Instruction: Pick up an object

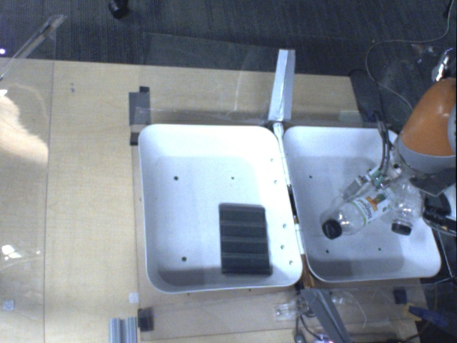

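A clear plastic bottle with a black cap is lying on its side in the right bin, cap pointing toward about eight o'clock, its long axis running from eight to two; a second clear bottle is lying just beside it at three o'clock, its black cap toward six. The gripper is hanging over the bottle's upper end, so the bottle is stretching away from it toward eight o'clock; whether it is gripping anything I cannot tell from here. Over at nine o'clock, the left bin is holding a ribbed black block, well apart from the arm; the bottle looks the nearer pick.
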Available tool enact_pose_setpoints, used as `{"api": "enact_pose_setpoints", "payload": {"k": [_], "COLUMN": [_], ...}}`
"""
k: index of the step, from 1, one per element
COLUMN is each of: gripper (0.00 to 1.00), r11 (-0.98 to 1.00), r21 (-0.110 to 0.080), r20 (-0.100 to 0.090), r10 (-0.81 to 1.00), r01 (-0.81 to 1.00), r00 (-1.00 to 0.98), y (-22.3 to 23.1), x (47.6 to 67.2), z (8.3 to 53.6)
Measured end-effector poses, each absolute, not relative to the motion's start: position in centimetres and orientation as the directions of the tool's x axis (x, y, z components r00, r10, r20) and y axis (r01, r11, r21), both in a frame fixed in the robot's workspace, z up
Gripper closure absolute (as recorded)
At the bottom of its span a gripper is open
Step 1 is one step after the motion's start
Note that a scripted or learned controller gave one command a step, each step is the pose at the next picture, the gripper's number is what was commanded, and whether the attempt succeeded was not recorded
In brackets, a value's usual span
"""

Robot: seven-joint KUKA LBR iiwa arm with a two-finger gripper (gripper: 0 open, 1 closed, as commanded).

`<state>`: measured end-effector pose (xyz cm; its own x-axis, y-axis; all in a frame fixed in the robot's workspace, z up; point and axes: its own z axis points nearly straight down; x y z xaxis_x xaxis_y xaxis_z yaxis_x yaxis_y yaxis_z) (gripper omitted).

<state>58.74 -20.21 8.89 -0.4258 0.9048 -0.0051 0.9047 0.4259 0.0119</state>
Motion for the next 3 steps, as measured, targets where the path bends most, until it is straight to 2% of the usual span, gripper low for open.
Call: {"api": "enact_pose_setpoints", "payload": {"k": [2,3], "gripper": [0.0,1.0], "r11": [0.553,0.554], "r21": [0.011,0.019], "r20": [-0.007,-0.011], "r10": [0.833,0.833], "r01": [0.833,0.833], "r00": [-0.553,-0.554], "y": [-20.2,-20.1], "x": [58.0,58.4], "z": [8.9,10.2]}}
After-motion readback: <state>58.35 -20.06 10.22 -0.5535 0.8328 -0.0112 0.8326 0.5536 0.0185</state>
